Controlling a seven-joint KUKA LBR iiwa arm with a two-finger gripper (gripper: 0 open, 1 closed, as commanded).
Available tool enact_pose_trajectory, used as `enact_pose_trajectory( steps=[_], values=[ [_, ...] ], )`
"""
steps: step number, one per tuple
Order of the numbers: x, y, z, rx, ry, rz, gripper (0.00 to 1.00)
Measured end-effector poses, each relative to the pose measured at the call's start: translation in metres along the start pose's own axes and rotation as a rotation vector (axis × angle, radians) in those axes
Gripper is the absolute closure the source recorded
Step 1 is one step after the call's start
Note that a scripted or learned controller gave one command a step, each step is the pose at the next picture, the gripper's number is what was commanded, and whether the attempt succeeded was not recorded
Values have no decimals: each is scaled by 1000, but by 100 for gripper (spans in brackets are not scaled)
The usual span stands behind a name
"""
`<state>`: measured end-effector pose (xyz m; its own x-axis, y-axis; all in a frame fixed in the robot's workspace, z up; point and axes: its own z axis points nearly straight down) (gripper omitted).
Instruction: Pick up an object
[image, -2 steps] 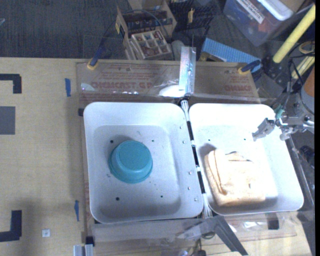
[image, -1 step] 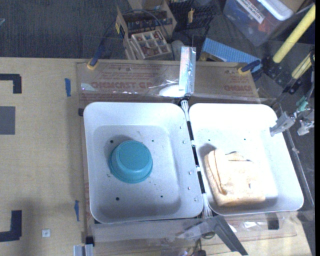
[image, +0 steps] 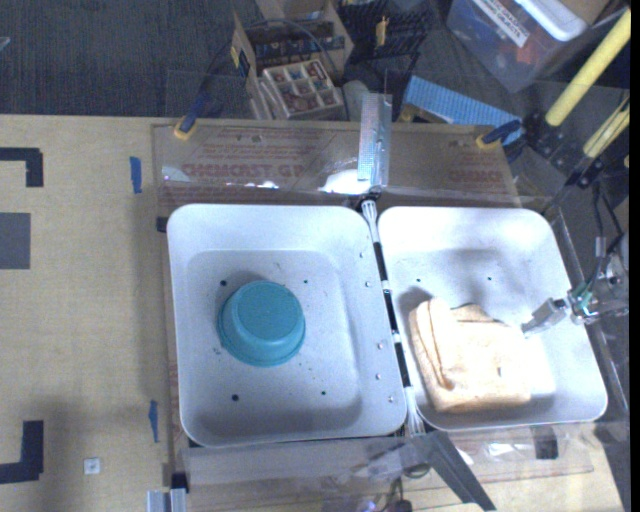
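One cloth (image: 472, 360) beside end effector (image: 543, 317)

Red print on the cardboard panel (image: 240, 168) is illegible.

You've got two candidates: teal bowl (image: 262, 322), upside down, sitting mid-floor of the left bin (image: 190, 250). Folded tan cloth (image: 468, 357) lies flat in the right bin (image: 520, 235), toward its near-left corner.

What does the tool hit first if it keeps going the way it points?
Likely the tan folded cloth in the right bin. The tool points toward the view's left and sits just off the cloth's right edge; its height above the cloth is unclear from this single view.
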<state>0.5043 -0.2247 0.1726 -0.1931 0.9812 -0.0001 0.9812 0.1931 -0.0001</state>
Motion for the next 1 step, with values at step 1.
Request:
enact_pose_trajectory(
  steps=[1],
  values=[
    [67,79,52,-1,-1,65,0]
  ],
)
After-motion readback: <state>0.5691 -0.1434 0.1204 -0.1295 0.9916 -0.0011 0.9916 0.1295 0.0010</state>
